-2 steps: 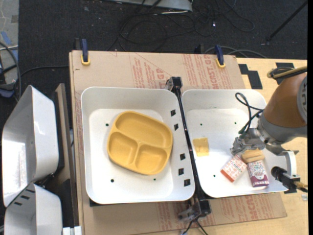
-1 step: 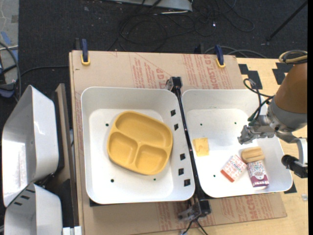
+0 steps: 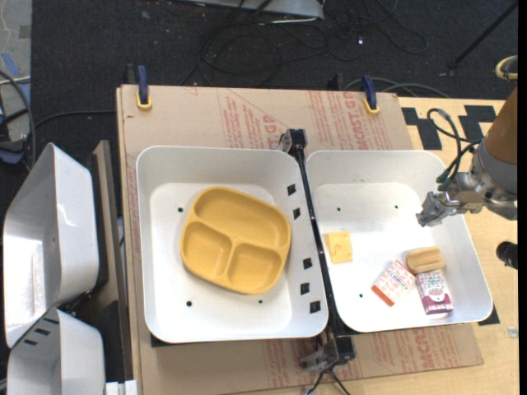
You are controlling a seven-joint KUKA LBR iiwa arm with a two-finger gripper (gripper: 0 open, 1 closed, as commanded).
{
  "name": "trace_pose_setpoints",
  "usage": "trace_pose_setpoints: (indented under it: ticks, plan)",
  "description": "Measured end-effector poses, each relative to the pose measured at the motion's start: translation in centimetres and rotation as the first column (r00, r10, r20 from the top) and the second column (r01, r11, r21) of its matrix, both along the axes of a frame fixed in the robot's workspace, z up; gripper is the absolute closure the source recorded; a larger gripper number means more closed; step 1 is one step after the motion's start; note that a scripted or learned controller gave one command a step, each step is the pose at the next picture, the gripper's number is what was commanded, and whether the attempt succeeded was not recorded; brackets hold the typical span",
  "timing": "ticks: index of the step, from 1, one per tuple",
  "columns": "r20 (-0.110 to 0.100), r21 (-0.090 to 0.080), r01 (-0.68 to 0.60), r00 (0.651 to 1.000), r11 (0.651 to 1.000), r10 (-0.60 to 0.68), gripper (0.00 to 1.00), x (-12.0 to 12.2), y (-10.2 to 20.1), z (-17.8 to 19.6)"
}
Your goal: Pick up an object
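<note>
The right bin [image 3: 362,171] holds a few small things: a yellow square block [image 3: 338,247] near its left wall, a tan bread-like piece [image 3: 425,259], a white and orange packet [image 3: 394,283] and a purple and white packet [image 3: 434,293] toward the front right. My gripper [image 3: 431,210] hangs over the right side of this bin, above and behind the tan piece. Nothing sits between its fingers that I can make out.
A yellow divided tray [image 3: 235,240] lies in the left bin [image 3: 156,220]. Black clips run down the wall between the bins [image 3: 306,220]. White containers [image 3: 45,229] stand off the bench at the left. Blue clamps [image 3: 143,89] hold the board's far edge.
</note>
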State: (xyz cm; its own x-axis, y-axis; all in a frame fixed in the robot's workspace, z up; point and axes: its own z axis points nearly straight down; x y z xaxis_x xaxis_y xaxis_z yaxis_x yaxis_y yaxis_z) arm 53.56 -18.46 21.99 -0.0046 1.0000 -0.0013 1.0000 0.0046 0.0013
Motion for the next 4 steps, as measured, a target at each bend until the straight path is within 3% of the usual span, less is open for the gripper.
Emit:
trace_pose_setpoints:
  ticks: [1,4]
  plan:
    - [-0.003,0.001,0.0,1.0,1.0,0.0,1.0,0.2,0.0,2.3]
    - [-0.005,0.001,-0.004,1.0,1.0,0.004,1.0,4.6,15.5,0.0]
